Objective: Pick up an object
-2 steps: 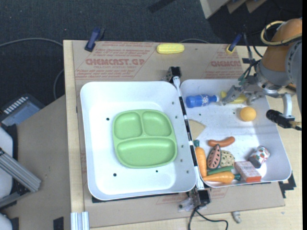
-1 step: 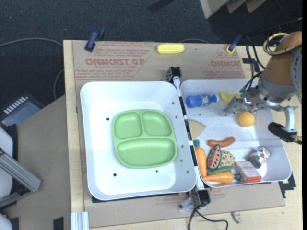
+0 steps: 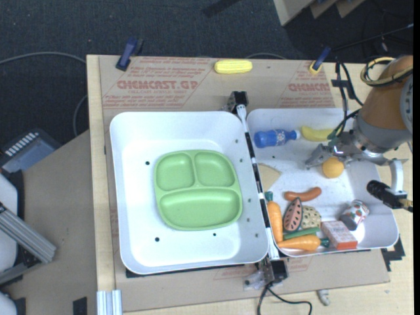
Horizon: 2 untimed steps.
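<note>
1. Hovering in the right bin (image 3: 387, 231), the gripper (image 3: 326, 155) has its fingers spread, gripping nothing.
2. Just beside it lies the orange ball (image 3: 333, 168).
3. Likely light, smooth, prone to rolling; pinch across its middle.

Even overhead light, soft shadows, slight blur, mild glare on white bins (image 3: 131, 176).

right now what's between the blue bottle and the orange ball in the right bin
In the camera view, the yellow banana lies between the blue bottle and the orange ball, nearer the bin's far wall; the rest of that stretch is bare white floor.
</note>
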{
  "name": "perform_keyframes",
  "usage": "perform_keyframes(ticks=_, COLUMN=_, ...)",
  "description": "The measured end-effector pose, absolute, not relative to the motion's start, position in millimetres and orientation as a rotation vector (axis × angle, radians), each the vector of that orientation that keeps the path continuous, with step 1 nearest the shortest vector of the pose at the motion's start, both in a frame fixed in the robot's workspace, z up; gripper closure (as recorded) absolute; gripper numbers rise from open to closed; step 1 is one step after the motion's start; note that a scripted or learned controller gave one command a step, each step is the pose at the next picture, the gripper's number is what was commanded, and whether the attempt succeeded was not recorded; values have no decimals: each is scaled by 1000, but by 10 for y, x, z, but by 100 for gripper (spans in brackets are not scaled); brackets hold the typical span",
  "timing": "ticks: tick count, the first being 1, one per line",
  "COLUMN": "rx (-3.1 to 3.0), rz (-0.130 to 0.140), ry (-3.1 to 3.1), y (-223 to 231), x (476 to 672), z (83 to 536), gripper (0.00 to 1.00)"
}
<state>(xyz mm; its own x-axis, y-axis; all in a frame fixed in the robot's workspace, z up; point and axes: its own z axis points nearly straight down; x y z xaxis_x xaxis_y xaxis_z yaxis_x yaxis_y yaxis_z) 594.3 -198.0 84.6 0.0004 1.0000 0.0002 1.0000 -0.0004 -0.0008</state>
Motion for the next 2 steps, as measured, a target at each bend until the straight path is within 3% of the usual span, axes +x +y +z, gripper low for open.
perform_keyframes(ticks=1, rx=-2223, rz=-1, ry=-2222, y=-1979, x=5950, z=949, gripper=100)
perform_keyframes(ticks=2, rx=-2221, rz=-5, ry=-2226, y=-1370, x=6192, z=1676, gripper=100)
